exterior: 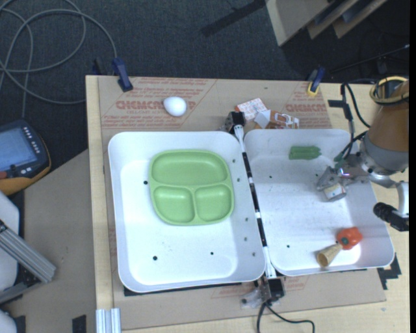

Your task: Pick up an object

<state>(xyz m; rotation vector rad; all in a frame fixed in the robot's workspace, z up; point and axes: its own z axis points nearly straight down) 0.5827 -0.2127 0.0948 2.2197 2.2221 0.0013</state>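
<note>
One flat green block (pixel 304 153)

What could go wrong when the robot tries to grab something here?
The end effector hovers over bare bin floor in the right bin, so it might close on nothing. The green block sits near the back wall, and the orange toy lies close to the front rim, both awkward to reach.

Dark carpet floor (pixel 169 39); grey cable (pixel 45 39) looped on it; wooden furniture (pixel 325 19), possibly shelving.
</note>
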